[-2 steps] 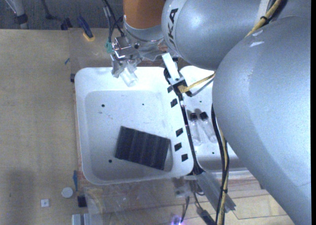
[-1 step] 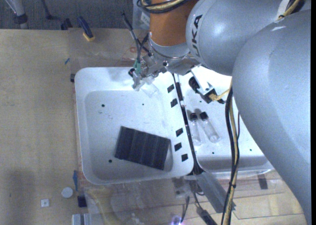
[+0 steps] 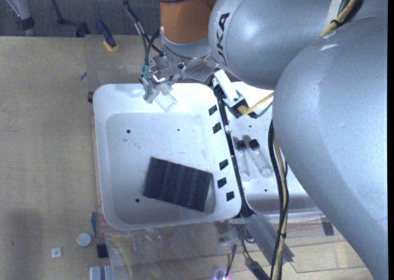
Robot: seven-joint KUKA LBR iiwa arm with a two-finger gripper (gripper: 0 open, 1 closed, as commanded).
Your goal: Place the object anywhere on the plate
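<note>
**Positioning the Tool Above the Left Bin**

Hovering at the far edge of the left bin (image 3: 123, 103), the tool (image 3: 157, 91) points down from the orange band (image 3: 181, 2) of the arm (image 3: 277, 32). Whether its fingers are spread or closed cannot be told; the view of them is blurred. A pale, translucent shape sits at the tool tip, but it cannot be confirmed as a held item.

**Location of the object.** A dark ribbed slab (image 3: 177, 184) lies flat on the bin floor, well below and slightly to the right of the tool in the view, near the bin's close wall. It is apart from the tool and untouched by it. No plate is identifiable with confidence; the slab may be the task's thing or the target, and this cannot be settled here.

**Handling judgement.**
- The slab appears thin, stiff and light.
- The ribbed top likely offers some friction; the flat underside probably slides easily on the smooth white floor.
- It looks wider than the tool across its long side.

**Recommended hold.** Grip across the short dimension, at an edge or between ribs, near the middle to avoid tilt.

**Adjacent items.** The right bin (image 3: 258, 162) lies to the right of the tool, partly under the arm.
</note>
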